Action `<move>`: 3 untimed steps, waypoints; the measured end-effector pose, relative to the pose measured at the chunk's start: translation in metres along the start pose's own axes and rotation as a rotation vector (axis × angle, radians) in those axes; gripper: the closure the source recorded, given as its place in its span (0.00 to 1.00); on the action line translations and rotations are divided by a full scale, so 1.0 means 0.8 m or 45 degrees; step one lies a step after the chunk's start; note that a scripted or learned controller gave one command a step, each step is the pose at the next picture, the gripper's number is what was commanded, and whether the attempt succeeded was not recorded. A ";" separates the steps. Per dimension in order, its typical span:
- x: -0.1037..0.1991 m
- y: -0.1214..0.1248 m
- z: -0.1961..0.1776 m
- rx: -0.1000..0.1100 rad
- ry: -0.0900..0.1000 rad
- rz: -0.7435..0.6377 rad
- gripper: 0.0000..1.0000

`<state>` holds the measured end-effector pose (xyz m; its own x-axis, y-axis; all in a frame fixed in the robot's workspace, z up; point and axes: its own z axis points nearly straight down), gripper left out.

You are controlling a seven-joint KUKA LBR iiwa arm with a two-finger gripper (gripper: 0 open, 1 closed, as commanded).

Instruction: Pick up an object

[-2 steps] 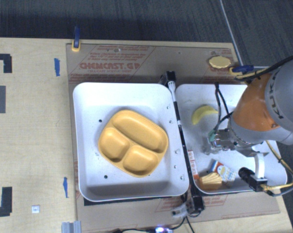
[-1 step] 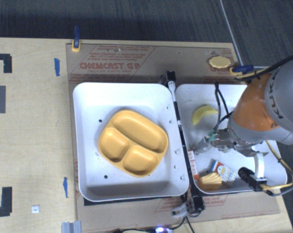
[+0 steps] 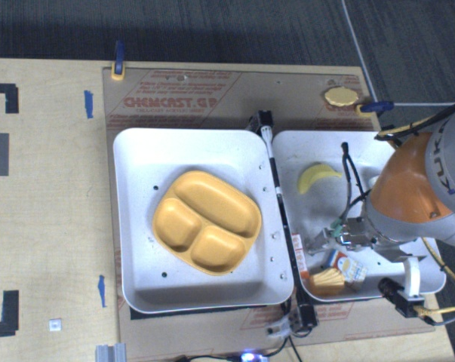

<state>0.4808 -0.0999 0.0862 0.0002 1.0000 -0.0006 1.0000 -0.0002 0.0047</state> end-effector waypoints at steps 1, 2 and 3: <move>0.000 0.002 -0.013 -0.007 -0.002 0.000 1.00; 0.000 0.002 -0.013 -0.007 -0.002 0.001 0.00; 0.006 -0.001 0.000 0.003 0.000 0.001 0.00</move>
